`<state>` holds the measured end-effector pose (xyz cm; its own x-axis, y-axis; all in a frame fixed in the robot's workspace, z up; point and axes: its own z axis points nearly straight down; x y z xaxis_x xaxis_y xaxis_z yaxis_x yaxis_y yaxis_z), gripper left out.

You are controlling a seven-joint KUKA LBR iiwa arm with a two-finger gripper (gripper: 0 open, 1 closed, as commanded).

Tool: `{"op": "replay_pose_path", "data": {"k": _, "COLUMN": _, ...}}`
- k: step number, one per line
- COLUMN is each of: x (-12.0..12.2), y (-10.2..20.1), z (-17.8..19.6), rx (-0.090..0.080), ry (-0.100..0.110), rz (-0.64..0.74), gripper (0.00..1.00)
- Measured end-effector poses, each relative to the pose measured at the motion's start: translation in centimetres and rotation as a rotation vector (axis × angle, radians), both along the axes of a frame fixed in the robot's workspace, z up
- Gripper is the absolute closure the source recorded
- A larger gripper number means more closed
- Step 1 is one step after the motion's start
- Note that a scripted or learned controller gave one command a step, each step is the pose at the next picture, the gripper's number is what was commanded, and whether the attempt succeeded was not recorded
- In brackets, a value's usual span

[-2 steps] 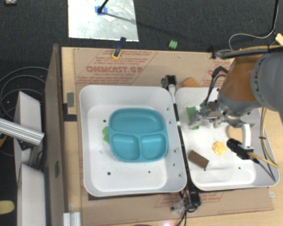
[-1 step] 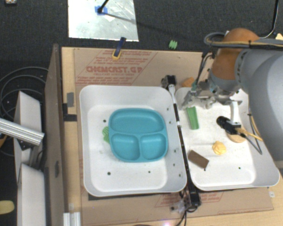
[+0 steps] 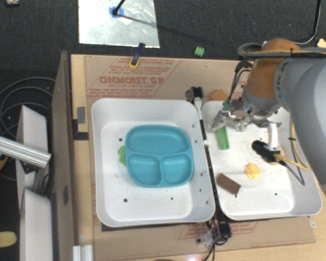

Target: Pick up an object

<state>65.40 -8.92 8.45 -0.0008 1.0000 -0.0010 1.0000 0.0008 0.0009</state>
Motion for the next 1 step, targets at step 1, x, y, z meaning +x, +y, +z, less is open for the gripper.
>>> {"op": "replay_pose_path", "data": {"k": 1, "x": 0.17, "y": 0.03, "z": 1.16, "rx": 0.000, "ry": -0.004, "rz": 0.001, "gripper": 1.00}}
